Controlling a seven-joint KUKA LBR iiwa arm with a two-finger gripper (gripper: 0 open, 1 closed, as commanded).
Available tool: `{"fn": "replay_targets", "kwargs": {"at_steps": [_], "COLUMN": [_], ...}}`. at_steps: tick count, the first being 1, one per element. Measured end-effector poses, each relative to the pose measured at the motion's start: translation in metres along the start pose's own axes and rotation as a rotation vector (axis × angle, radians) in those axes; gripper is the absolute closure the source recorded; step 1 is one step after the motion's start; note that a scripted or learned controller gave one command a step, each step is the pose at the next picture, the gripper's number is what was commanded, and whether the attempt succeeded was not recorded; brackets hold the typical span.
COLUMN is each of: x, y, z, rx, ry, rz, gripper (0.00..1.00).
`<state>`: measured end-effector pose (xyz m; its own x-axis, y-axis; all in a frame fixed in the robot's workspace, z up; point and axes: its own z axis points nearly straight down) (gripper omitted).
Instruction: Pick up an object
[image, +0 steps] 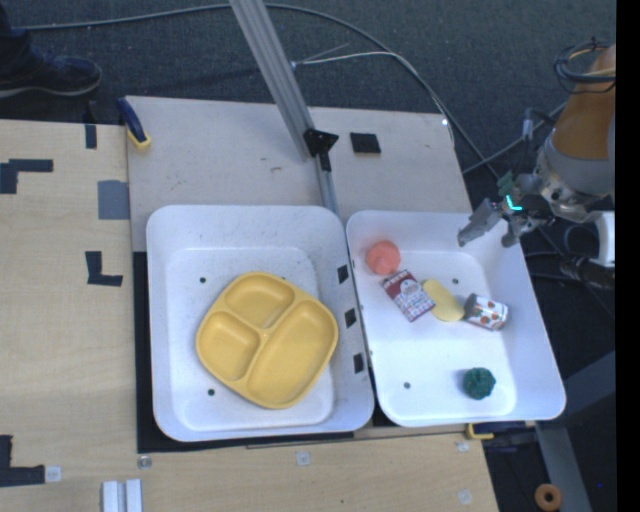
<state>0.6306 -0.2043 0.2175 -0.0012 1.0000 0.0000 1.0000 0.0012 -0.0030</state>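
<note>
In the right bin (520, 345), nearest, sits a green ball (479, 382); farther in, a cylinder (486, 312), a yellow lump (443, 300), a red-and-white packet (407, 295) and a pinkish ball (382, 257). The packet's print is unreadable. The gripper (488, 224) hovers at the far rim, fingers spread, pinching nothing; the arm is cut off at right.

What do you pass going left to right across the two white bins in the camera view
Yellow divided plate → pink ball → red and white packet → yellow oval piece → small patterned can. The green ball sits nearer the front, level with the can, so it is left out.
</note>
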Motion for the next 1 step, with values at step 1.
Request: {"fn": "replay_targets", "kwargs": {"at_steps": [1], "x": [0.0000], "y": [0.0004], "z": [-0.0008], "rx": [-0.002], "ry": [-0.001], "rz": [0.000], "gripper": [0.00]}}
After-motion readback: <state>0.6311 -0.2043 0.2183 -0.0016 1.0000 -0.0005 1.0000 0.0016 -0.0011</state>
